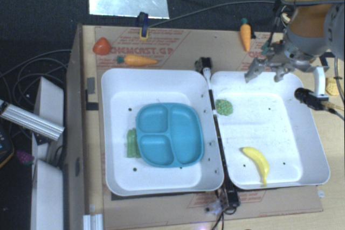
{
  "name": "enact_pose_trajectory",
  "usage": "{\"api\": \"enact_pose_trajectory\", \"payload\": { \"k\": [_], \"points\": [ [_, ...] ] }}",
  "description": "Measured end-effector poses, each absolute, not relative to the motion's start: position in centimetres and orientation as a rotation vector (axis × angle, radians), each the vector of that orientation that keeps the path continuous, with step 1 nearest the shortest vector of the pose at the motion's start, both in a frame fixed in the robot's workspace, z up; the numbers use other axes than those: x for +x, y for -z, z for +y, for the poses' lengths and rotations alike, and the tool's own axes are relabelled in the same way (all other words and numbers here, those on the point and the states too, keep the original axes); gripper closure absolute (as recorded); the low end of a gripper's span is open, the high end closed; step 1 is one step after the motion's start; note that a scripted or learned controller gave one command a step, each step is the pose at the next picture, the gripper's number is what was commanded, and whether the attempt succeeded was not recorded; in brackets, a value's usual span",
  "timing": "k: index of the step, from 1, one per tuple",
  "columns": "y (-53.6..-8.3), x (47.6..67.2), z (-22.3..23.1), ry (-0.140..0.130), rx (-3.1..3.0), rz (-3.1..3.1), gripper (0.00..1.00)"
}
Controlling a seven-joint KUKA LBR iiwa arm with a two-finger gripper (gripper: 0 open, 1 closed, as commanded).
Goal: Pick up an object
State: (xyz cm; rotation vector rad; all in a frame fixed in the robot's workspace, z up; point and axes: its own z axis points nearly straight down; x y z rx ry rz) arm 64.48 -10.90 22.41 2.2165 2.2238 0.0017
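A yellow banana point(257, 162) lies in the right bin point(302, 132), toward its front. A green leafy toy point(224, 107) rests at that bin's left wall. My gripper point(266, 72) hangs over the back edge of the right bin, open, its two fingers spread with nothing between them. It is well behind the banana and to the right of the green toy. In the left bin point(116, 116) sits a blue divided plate point(169, 134), with a green piece point(131, 144) beside its left edge.
On the cardboard behind the bins lie a carrot point(136, 60), a red tomato-like toy point(101, 46) and a second carrot point(246, 35). A black clamp point(205, 65) sits between the bins at the back. Cables run along the left.
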Motion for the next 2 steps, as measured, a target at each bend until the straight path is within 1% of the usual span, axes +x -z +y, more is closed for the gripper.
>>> {"api": "enact_pose_trajectory", "payload": {
  "k": [1,2],
  "points": [
    [-19.3,60.2,-12.9,0.001,2.218,2.223,0.00],
    [-15.7,53.6,-11.3,0.000,2.220,2.223,0.00]
  ]
}}
